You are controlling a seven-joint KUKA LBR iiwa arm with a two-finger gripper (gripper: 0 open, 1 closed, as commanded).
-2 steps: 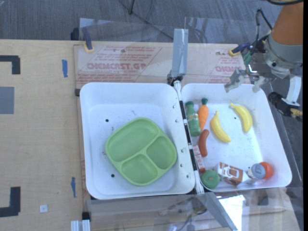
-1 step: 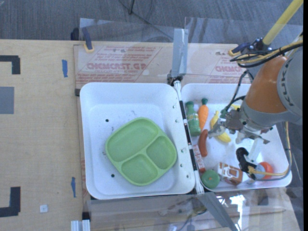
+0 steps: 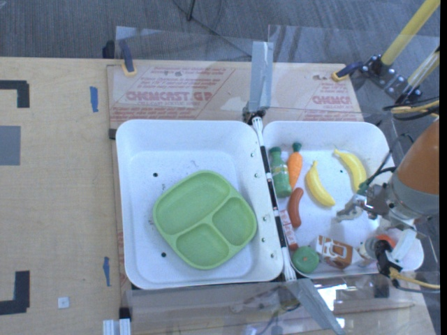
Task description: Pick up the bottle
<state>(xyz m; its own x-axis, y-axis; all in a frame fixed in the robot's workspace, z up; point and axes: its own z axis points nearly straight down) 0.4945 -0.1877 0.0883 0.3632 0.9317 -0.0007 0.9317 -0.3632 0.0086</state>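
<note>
The bottle (image 3: 280, 172) is small and green with an orange cap. It lies along the left wall of the right bin (image 3: 374, 135), cap toward the back. My gripper (image 3: 353, 208) hangs over the right half of that bin, well to the right of the bottle and a little nearer the front, with nothing seen in it. The arm's orange band (image 3: 426, 162) shows at the frame's right edge.
A carrot (image 3: 295, 165) lies right beside the bottle, and a red sausage (image 3: 295, 208) sits just in front. Two bananas (image 3: 320, 185) (image 3: 351, 167), a green round fruit (image 3: 305, 259) and a small carton (image 3: 336, 251) share the bin. The left bin (image 3: 140, 145) holds a green divided plate (image 3: 204, 220).
</note>
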